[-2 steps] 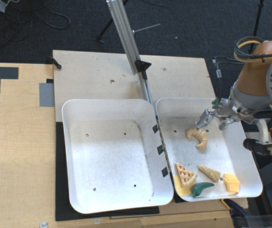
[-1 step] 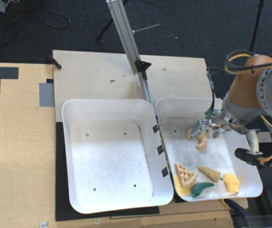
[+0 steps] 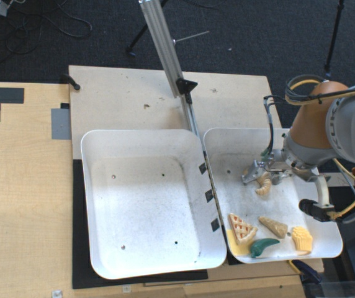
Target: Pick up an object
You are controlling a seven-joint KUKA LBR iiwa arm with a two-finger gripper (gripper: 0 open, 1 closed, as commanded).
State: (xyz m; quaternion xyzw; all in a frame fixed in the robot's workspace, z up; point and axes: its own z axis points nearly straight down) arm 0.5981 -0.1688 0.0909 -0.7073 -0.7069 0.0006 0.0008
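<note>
Arm (image 3: 323,126) reaches in from the right and has its gripper (image 3: 263,177) low in the right bin (image 3: 227,148), in the far-middle part of that bin's floor. A small tan piece (image 3: 264,187) lies directly under the metal fingers, touching them or just beside them; at this slant it is hard to say whether the piece sits between the jaws or only in front of them, and whether the jaws are spread or closed I cannot tell. So the pick looks to be at the grasp stage: the approach and descent appear done, while a secure grip, the lift and the carry clear of the bin are all left. Nothing is seen raised off the bin floor yet. Other candidates sit together at the near end of the right bin, well apart from the gripper: a waffle wedge (image 3: 242,227) on the left, a green piece (image 3: 263,246) just near of it, a tan cone (image 3: 273,226) in the middle and a yellow block (image 3: 301,238) on the right. The left bin (image 3: 103,148) holds no toys, only dark specks. Both bins rest on a pale surface (image 3: 121,104), with a slanted metal rail (image 3: 165,48) rising at the far side between them.
</note>
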